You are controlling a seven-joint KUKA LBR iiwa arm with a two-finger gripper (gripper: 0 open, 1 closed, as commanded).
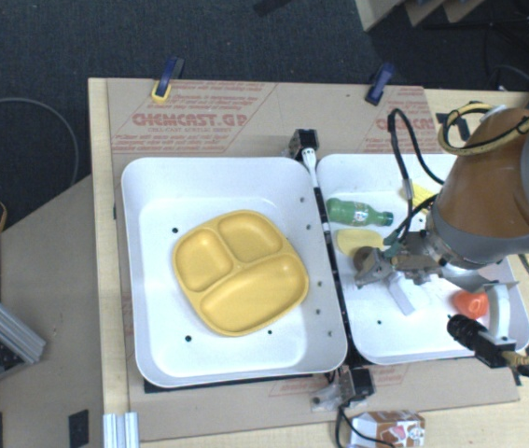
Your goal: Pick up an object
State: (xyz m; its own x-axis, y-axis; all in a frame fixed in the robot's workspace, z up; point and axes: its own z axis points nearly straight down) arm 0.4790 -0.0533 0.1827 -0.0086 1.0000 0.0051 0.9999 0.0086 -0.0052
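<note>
Reaching low into the right bin (367, 343), we set our tool (373, 267) just beside the yellow object (355, 242) and green bottle (357, 213), though its grip we cannot tell.

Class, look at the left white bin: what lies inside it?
A yellow divided plate with three compartments lies in the left bin. The bin floor beneath the plate is covered.
</note>
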